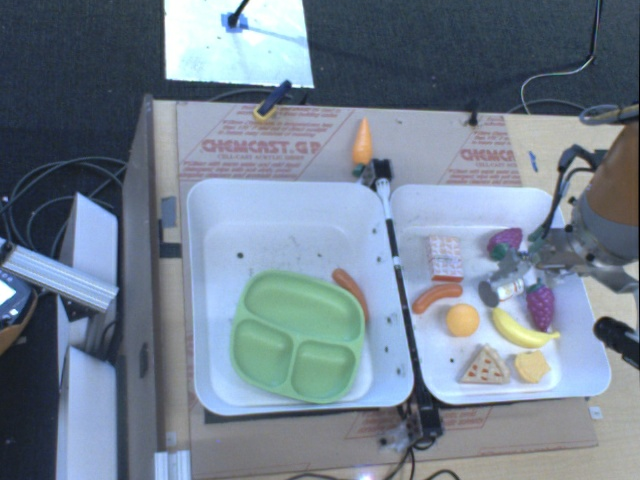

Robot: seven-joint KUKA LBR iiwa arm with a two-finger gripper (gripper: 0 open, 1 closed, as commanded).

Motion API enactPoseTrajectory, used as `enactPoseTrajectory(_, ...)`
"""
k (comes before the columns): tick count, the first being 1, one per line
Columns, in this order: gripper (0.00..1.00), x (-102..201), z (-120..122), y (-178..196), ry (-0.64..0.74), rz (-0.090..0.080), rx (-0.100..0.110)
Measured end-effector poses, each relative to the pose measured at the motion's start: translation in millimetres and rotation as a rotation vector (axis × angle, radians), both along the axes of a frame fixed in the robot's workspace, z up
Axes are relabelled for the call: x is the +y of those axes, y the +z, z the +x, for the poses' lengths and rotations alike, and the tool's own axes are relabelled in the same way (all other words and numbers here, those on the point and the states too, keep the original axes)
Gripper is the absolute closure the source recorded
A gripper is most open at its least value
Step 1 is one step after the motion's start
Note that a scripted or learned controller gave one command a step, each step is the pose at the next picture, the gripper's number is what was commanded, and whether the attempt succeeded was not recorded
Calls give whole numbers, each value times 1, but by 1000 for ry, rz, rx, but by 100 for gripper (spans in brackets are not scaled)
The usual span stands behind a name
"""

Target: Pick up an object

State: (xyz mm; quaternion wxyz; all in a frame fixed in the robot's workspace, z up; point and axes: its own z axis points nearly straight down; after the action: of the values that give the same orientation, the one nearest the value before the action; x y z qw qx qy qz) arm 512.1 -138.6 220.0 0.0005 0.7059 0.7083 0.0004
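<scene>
The right bin (pixel 580 368) holds several toy foods: a striped block (pixel 445 256), a sausage (pixel 437 296), an orange (pixel 462 320), a banana (pixel 522 330), a waffle wedge (pixel 484 366), a cheese piece (pixel 532 367), purple grapes (pixel 541 308) and a magenta fruit (pixel 507 239). My gripper (pixel 503 286) hangs low over this bin, between the magenta fruit and the grapes, just right of the sausage and above the banana's left end. Nothing is visibly held in it.
The left bin (pixel 220 268) carries a green divided plate (pixel 297 336) and a second sausage (pixel 350 290). A toy carrot (pixel 362 141) lies on the cardboard behind the bins. The grey arm (pixel 605 218) enters from the right, above the right bin's far edge.
</scene>
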Motion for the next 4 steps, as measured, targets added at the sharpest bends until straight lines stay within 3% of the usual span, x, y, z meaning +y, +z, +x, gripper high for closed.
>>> enactPoseTrajectory(1,0,-6,0,-135,-2,-1,-1)
enactPoseTrajectory(3,0,9,126,-135,2,0,-1)
enactPoseTrajectory(4,0,-3,153,-138,5,5,22)
